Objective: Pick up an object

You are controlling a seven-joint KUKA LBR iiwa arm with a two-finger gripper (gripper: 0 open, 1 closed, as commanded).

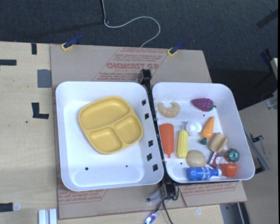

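- Left bin (64,125): a shallow white tray holding a yellow divided plate (109,124) with three compartments. The plate lies flat in the upper half of the bin and is turned at a slant to the walls
- Right bin (239,120): touches the left bin along a shared middle edge and holds all the loose toy foods, any of which may serve as the object to pick
- Upper row in the right bin: a tan croissant (169,109) near the middle edge, and a purple bunch of grapes (203,104) well apart from it toward the far corner
- Middle row: an orange-red sausage-like piece (166,139) lies lengthwise just beside the middle edge, with a yellow corn cob (182,143) close alongside it. A small white item (193,126) sits between the cob and a tilted orange carrot (207,127)
- Lower right cluster: a brown bread roll (218,142), a beige potato (195,158), a blue bottle (203,173) on its side along the near wall, a red piece (229,170) at the bottle's end, and a small green-and-red ball (232,155). These are packed close, and several touch
- Surroundings: both bins rest on a cardboard sheet (130,64) with red print, held by two yellow-and-blue clamps (72,42) on a wooden bench (18,139). A white cable (130,23) curls beyond it
- Jaw state: cannot be told from this view
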